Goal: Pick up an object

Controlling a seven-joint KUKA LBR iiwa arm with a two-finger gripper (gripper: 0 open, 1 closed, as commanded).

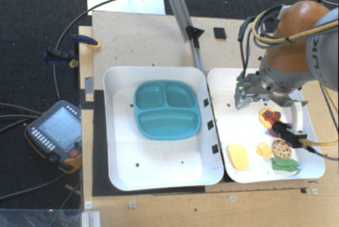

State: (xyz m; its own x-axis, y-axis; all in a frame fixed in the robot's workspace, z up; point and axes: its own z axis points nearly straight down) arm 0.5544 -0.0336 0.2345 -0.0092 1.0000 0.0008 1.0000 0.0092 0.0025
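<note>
My gripper (242, 100) hangs over the upper left part of the right bin (222, 115), above bare white floor, with nothing seen between its fingers. The toy foods lie to its lower right: a red and yellow piece (269, 116), a yellow wedge (238, 157), a small yellow chunk (264, 150), a cookie with dark chips (281, 149) and a green piece (285, 165).
The left bin (119, 157) holds a teal divided plate (167, 109). A grey pole (180, 3) slants down to the bins' upper junction. Black and yellow cable (296, 140) crosses the right bin near the foods. A teach pendant (55, 133) lies off the bench at left.
</note>
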